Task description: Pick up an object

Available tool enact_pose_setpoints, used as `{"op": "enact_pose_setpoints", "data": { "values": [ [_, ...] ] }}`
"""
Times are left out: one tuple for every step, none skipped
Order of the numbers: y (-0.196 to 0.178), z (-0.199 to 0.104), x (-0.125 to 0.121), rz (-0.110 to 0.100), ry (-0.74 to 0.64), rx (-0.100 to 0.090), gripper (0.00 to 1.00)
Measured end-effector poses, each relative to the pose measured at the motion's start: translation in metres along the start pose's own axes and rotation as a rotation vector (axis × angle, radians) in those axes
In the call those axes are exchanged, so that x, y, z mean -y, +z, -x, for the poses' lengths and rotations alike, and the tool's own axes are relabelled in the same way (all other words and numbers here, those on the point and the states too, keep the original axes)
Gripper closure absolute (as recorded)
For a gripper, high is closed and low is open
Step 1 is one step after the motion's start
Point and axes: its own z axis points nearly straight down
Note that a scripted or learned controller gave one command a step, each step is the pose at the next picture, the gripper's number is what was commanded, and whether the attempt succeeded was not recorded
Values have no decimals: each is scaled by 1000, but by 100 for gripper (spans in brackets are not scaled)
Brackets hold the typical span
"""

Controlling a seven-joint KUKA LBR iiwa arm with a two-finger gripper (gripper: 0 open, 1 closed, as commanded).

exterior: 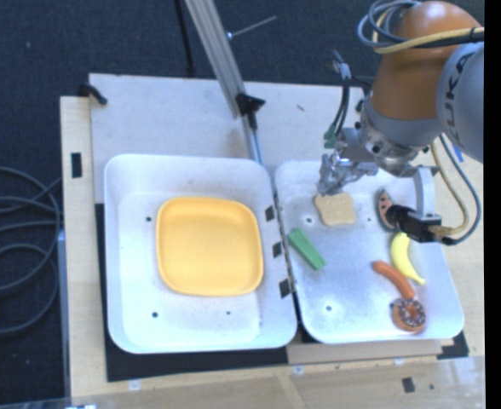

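Observation:
In the right bin (353, 326) lie a tan toast slice (336, 210), a green block (306, 250), a yellow banana (406, 259), an orange sausage-shaped piece (394, 278) and a brown donut (409, 314). My gripper (334, 180) hangs over the bin's far-left part. Its tip is just above the far edge of the toast slice, close to it or touching it. Nothing is visibly held.
The left bin (127, 186) holds a yellow square plate (210, 245). A small dark piece with a red rim (383, 204) lies right of the toast. A metal rail (221, 54) slants down to the gap between the bins.

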Motion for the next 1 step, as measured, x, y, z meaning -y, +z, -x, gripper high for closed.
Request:
{"op": "enact_pose_setpoints", "data": {
  "values": [
    [15,-38,23,-1,2,1,100]
  ]
}}
